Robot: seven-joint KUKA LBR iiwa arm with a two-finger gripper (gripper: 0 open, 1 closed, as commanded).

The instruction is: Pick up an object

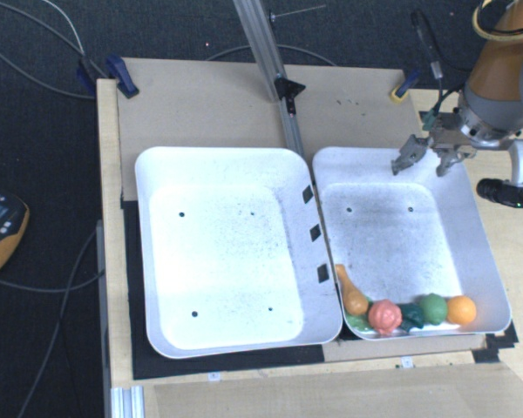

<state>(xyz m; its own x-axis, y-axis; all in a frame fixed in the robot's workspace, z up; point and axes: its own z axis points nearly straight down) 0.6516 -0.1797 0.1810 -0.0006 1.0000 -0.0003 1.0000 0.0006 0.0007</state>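
Observation:
Several small toys lie along the near edge of the right bin [471, 233]: an orange carrot-like piece [350, 293], a pink-red ball [384, 315], a green round piece [432, 307] and an orange ball [461, 309]. My gripper [427, 163] hangs over the far edge of the right bin, well away from the toys. Its two fingers are spread apart with nothing between them.
The left bin [157, 233] sits beside the right one. A slanted metal pole [261, 42] rises from the bench behind the bins. Blue clamps [120, 75] hold the bench's far corners. A handheld device [0, 220] lies on the floor at left.

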